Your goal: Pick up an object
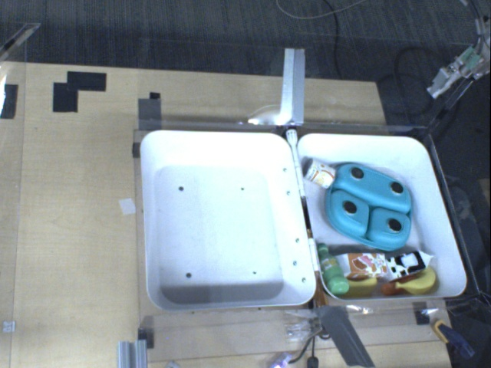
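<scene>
Task at start by look of things: nothing lifted, all objects lying in right bin (430, 167)

Hand state: cannot tell

Likely target: blue tray (370, 205), flat near middle of right bin, three round hollows facing up, long axis slanting from bin's far-left toward near-right

Small white bottle (320, 175) just beside blue tray, far-left side

Packet (377, 264), green bottle (331, 270), yellow banana (420, 283) crowded along bin's near wall, past blue tray

Left: reach in, close on one object, lift clear
</scene>
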Tool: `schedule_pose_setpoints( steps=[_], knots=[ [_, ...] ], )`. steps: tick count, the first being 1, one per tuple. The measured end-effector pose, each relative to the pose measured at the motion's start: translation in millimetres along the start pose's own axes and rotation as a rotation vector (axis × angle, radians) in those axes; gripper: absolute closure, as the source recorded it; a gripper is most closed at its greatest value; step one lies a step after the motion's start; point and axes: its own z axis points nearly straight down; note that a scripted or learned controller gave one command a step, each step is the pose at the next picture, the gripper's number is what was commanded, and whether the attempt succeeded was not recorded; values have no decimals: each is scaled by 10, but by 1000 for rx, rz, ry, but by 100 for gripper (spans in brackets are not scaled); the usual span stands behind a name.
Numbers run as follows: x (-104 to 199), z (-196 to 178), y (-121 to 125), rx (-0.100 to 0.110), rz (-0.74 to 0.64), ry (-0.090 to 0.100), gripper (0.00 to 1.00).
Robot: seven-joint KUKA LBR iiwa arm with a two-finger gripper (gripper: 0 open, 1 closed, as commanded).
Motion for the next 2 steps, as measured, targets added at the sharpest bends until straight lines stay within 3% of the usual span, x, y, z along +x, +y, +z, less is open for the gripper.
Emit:
schedule_pose_setpoints(
  steps=[2],
  knots=[
    [-20, -272, 45, -15, -6, -14, 100]
  ],
)
